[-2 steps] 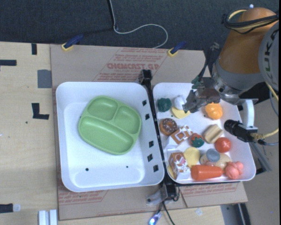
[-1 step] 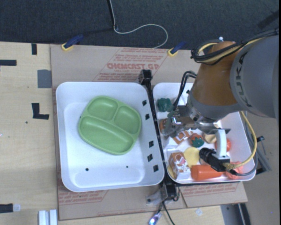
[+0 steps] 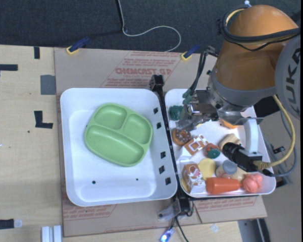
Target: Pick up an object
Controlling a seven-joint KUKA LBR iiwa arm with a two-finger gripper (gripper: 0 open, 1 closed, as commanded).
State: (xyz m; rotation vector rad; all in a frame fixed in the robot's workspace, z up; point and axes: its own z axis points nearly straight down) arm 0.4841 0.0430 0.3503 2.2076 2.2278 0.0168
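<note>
The gripper [image 3: 189, 116] hangs low over the upper left part of the right bin [image 3: 265, 144], and from this slant I cannot tell how its tip is set or whether it has anything, so the pick reads as not yet done: the approach is made, the grasp and lift remain. Right at its tip sits a dark green object [image 3: 175, 112], with a small brown item [image 3: 181, 136] and an orange-and-white packet [image 3: 196, 145] just below it; which of these is the target I cannot tell. Farther from the tool lie a yellow piece [image 3: 207, 167], a printed packet [image 3: 191, 176], an orange carrot-like toy [image 3: 223, 185] and a pink object [image 3: 252, 182] along the bin's near edge. Beyond the divider to the tool's left, the left bin [image 3: 73, 150] carries a green divided plate [image 3: 118, 134]. Both bins rest on a cardboard sheet [image 3: 98, 67] over a wooden bench [image 3: 20, 135], with dark floor [image 3: 50, 9] and a cable [image 3: 141, 32] at the far side.
</note>
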